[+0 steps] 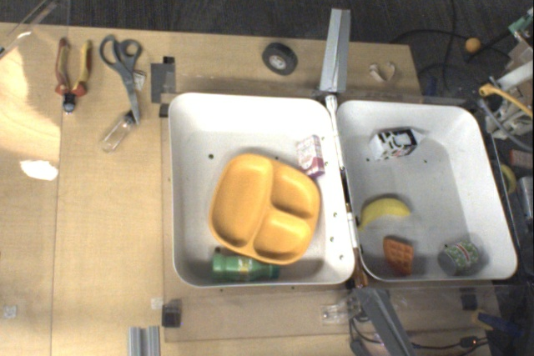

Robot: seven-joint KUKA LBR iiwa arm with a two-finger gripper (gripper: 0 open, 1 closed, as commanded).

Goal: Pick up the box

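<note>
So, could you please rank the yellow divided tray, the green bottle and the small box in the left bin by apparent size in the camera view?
1. yellow divided tray, largest by far
2. green bottle, partly hidden under the tray
3. small box, smallest

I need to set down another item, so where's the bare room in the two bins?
Left bin: a strip along its left wall, beside the yellow divided plate; its right side is crowded by the small box and green bottle. Right bin: the middle, between the black-and-white item and the can.

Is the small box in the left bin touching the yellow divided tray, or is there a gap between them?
Cannot tell. In the camera view the small box lies right at the upper right edge of the yellow tray, with no plain gap and no plain contact.
</note>
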